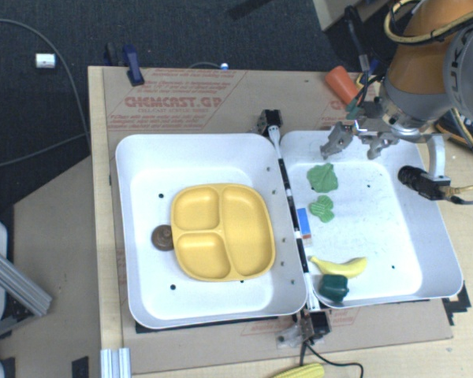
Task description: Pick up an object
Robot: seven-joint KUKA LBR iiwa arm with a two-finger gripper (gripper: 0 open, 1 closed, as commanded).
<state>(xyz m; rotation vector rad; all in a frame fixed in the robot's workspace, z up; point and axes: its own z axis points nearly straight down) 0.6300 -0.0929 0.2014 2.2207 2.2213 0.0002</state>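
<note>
White left bin: a shallow white plastic bin point(134, 235) with rounded corners sits on the left half of the brown bench board point(102, 172).
Brown disc: a small round brown object point(162, 237) lies on the left bin's floor, touching the left edge of the yellow tray.
Yellow tray: a yellow plastic plate with three compartments point(222, 231) rests flat near the middle of the left bin, turned slightly askew.
Divider: a dark rail with a black clamp point(270, 121) at its far end runs between the two bins.
Blue piece: a small blue rectangular block point(303, 219) lies along the left wall of the right bin, just beside the divider.
White right bin: a second shallow white plastic bin point(418, 250) stands to the right, its walls touching the divider.
Green leaf shapes: two flat green leafy toy pieces lie in the far left part of the right bin, the larger one point(323, 177) above the smaller one point(322, 208), near each other but apart.
Yellow banana: a small yellow toy banana point(340, 266) lies in the near left corner of the right bin.
Dark green block: a dark green chunky object point(333, 288) sits just below the banana, touching it.
Gripper: the grey two-finger gripper point(355, 138) hangs over the far edge of the right bin, fingers spread apart with nothing between them, above and right of the larger leaf.
Arm: the grey arm with its orange band point(430, 50) enters from the upper right.
</note>
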